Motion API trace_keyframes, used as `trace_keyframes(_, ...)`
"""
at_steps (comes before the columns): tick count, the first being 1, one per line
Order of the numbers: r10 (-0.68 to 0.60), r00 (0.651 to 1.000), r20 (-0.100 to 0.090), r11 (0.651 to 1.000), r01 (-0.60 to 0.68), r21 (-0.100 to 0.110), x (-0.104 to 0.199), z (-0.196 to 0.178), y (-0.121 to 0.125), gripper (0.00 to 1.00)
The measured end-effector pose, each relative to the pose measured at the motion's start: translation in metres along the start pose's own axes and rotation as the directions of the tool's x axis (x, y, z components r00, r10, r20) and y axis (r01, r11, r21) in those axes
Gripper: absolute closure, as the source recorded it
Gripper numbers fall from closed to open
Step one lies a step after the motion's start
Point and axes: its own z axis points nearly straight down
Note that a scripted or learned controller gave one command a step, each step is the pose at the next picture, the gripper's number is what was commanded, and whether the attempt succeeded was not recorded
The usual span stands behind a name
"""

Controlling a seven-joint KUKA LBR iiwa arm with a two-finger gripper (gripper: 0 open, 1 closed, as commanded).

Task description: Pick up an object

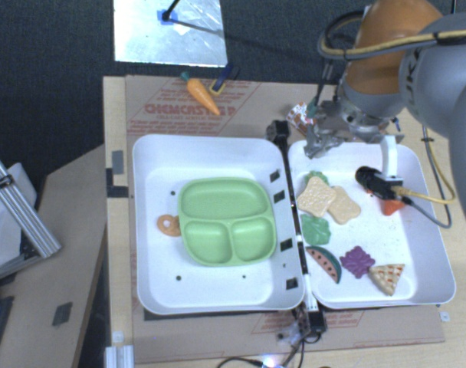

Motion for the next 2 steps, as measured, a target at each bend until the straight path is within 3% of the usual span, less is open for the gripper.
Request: trace_keyframes(2, 0.003, 1.0, 0.001, 1.0, -0.003, 0.002, 0.086, 0.007, -0.028, 1.0)
